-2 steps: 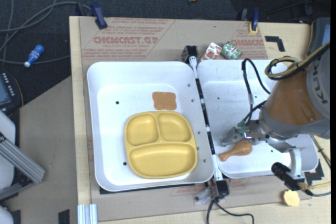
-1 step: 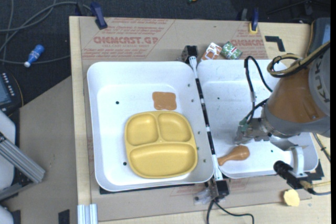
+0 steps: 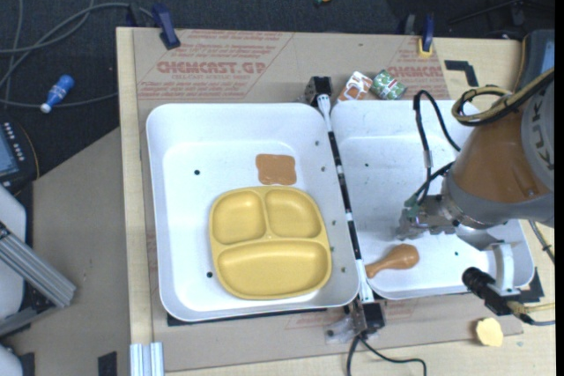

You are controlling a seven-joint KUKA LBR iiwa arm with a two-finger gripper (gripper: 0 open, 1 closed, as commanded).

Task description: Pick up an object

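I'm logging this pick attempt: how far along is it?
Done: the gripper is low in the right bin. In hand: nothing visibly held. The drumstick lies on the bin floor just below it. Left: grasping and lifting an object.

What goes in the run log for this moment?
gripper low in right bin | above drumstick toy | nothing seen held | yellow tray in left bin

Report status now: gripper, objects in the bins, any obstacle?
Gripper low in right bin, above drumstick. Yellow tray, brown piece in left bin. Black cable near arm.
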